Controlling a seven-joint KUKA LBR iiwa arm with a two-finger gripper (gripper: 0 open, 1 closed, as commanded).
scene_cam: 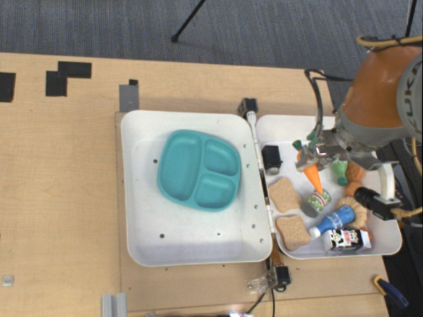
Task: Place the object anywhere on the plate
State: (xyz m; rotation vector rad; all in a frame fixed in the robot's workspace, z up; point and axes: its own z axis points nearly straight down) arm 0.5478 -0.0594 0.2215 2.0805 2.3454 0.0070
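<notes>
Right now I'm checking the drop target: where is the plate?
The teal plate lies in the left bin, near its middle and toward the far side, left of the divider from the right bin.

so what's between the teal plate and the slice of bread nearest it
In the camera view, bare white floor of the left bin, then the two bins' adjoining rims, separate the teal plate from the bread slice.

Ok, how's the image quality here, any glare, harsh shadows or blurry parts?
Camera view: lighting is even and soft, with faint shadows along the inner walls of the left bin; the teal divided plate is sharp with no glare; the items in the right bin are small and rather soft; the arm close to the lens looks slightly blurred and hides its claw.
</notes>
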